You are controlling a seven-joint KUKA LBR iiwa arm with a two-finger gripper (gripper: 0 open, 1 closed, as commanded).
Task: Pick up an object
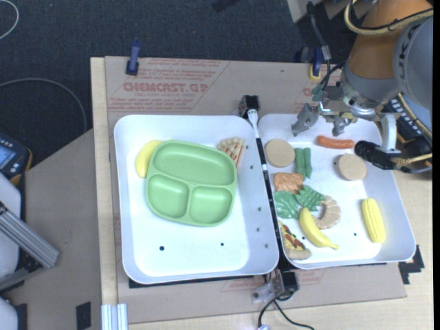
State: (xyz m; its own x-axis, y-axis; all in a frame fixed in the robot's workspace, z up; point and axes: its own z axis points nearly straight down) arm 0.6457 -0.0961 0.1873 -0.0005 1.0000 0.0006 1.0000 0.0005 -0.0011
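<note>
Gripper: your gripper (322, 121) hangs over the far rim of the right bin (397, 243), at about 12 o'clock of that bin; its two fingers are spread wide and nothing sits between them.
Arm: you see the grey arm with its orange band (385, 33) coming in from 1 o'clock of the bench.
Sausage: the red sausage (335, 142) lies just beside the fingertips, toward 5 o'clock from them, apart from them.
Round pieces: one tan disc (280, 152) sits at 10 o'clock in the right bin, a second one (351, 167) at 2 o'clock.
Greens: a green pod (303, 162) lies just beside the first disc; leafy greens (298, 200) sit near the bin's centre, with an orange piece (288, 181) touching them at 11 o'clock.
Banana: you find it (315, 229) at 6 o'clock in the right bin, overlapping a pale shrimp-like piece (331, 212).
Corn: the yellow cob (373, 219) lies at 4 o'clock, well apart from the rest.
Left bin: the left bin (137, 253) bears a green divided plate (190, 182), a yellow piece (142, 158) touching its 9 o'clock edge, and a waffle-like wedge (233, 148) at its 2 o'clock.
</note>
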